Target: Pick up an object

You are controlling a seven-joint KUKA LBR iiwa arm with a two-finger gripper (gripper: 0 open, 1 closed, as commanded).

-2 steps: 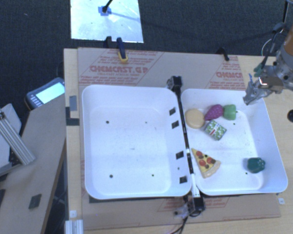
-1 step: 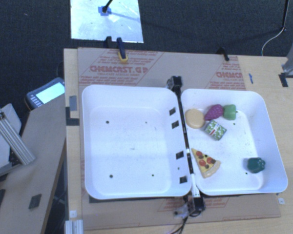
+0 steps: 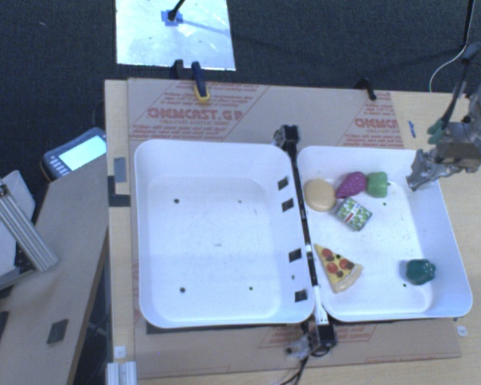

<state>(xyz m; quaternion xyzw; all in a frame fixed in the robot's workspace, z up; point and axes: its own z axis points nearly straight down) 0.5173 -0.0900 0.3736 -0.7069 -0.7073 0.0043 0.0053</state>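
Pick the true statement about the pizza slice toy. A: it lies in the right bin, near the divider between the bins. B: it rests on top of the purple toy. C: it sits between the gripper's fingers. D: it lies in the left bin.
A: the pizza slice toy lies on the floor of the right bin, close to the divider, well apart from the gripper at the bin's upper right rim and from the purple toy.

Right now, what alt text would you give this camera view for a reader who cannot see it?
The gripper hangs above the right bin's far right edge, with nothing visible between its fingers. In that bin lie a pizza slice toy, a tan bun, a purple piece, a green piece, a small carton and a dark green object.
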